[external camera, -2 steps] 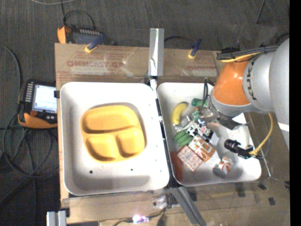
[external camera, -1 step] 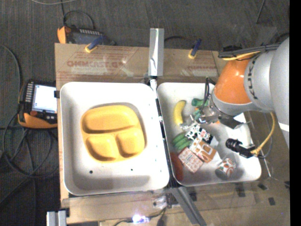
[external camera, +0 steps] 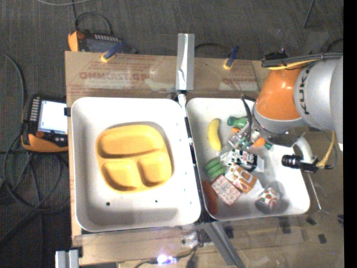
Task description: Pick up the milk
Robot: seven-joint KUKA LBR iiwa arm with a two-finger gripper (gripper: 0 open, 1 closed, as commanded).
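In the right bin [external camera: 290,205], two small cartons lie side by side near the front. One is white with a red pattern [external camera: 225,190], the other white and orange [external camera: 244,177]. Their labels are too small to read, so I cannot tell which is the milk. My gripper [external camera: 241,148] hangs below the orange wrist band, low over the clutter in the middle of this bin, just behind the orange carton. Dark gripper parts and small objects overlap there, and nothing is clearly held.
A banana [external camera: 214,134] lies at the bin's back left, with a green item [external camera: 236,120] behind the gripper and a green vegetable [external camera: 212,167] by the divider. A can-like object [external camera: 269,199] sits front right. The left bin [external camera: 83,205] holds a yellow divided tray [external camera: 134,156].
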